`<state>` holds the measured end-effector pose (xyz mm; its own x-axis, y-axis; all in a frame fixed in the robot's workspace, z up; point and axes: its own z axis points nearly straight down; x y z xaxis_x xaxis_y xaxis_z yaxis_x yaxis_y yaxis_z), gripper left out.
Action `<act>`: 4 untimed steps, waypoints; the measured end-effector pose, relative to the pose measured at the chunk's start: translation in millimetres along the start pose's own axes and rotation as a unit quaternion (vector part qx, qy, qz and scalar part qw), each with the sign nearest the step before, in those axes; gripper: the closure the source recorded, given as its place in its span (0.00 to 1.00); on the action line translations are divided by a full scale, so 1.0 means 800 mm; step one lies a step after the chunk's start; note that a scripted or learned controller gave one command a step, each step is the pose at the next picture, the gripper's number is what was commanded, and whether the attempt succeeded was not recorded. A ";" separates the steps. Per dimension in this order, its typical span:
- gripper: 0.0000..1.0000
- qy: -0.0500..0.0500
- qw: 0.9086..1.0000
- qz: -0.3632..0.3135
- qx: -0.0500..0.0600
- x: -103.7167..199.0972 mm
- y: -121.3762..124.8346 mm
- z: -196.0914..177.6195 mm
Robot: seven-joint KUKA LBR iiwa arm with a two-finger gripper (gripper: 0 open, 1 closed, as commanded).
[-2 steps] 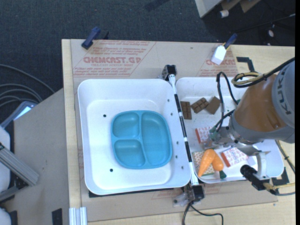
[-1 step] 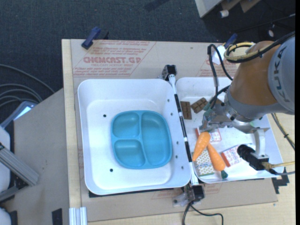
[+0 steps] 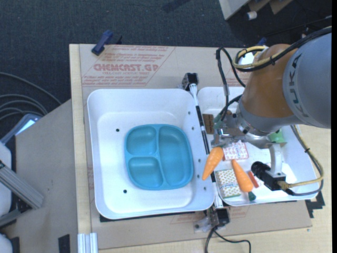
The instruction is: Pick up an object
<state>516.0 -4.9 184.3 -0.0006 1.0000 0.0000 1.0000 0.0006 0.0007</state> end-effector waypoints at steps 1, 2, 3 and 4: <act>1.00 0.000 1.000 0.001 0.002 -0.011 -0.014 0.000; 1.00 0.001 1.000 0.001 0.002 -0.056 -0.042 0.000; 1.00 0.000 1.000 0.000 0.001 -0.011 -0.046 -0.052; 0.00 0.000 1.000 0.000 0.001 -0.012 -0.046 -0.052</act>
